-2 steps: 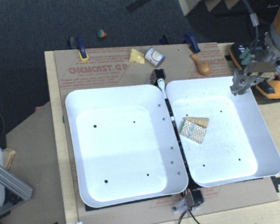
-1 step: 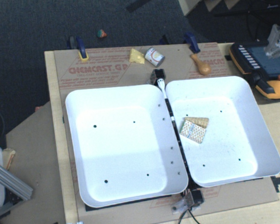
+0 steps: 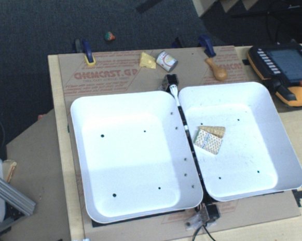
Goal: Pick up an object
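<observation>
A small flat packet (image 3: 208,141) with a tan and white checked pattern lies in the right bin (image 3: 254,104), left of the bin's middle. A tan piece (image 3: 214,130) pokes out from under its far edge. The left bin (image 3: 127,145) shows its bare white floor with a few dark dots.
On the brown board behind the bins lie a yellow wedge (image 3: 147,60), a small white and grey canister (image 3: 166,61) and a wooden-handled tool (image 3: 216,68). Blue clamps (image 3: 87,52) hold the board's far edge. A black and orange pendant (image 3: 285,70) rests at the right.
</observation>
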Robot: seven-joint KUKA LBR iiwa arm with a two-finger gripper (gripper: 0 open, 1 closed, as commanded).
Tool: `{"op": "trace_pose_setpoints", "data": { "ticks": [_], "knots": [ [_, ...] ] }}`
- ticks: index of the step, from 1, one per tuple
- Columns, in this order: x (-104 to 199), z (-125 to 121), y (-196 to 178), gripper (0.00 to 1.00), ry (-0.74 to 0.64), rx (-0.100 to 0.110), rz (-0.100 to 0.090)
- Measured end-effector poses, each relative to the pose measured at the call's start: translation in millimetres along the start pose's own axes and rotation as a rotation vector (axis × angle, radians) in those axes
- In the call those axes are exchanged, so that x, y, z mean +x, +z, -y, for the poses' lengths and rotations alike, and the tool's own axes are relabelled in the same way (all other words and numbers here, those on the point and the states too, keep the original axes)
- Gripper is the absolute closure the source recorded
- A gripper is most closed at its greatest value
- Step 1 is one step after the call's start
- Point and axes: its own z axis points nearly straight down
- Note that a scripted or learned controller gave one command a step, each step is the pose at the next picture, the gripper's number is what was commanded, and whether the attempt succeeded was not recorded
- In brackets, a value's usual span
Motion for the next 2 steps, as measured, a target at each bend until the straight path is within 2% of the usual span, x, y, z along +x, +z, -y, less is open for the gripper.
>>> {"op": "trace_pose_setpoints", "data": {
  "ticks": [1,2],
  "knots": [
    [117,-44,104,1.0,-0.025,0.017,-0.014],
    [118,19,44,1.0,-0.013,0.0,-0.008]
  ]
}}
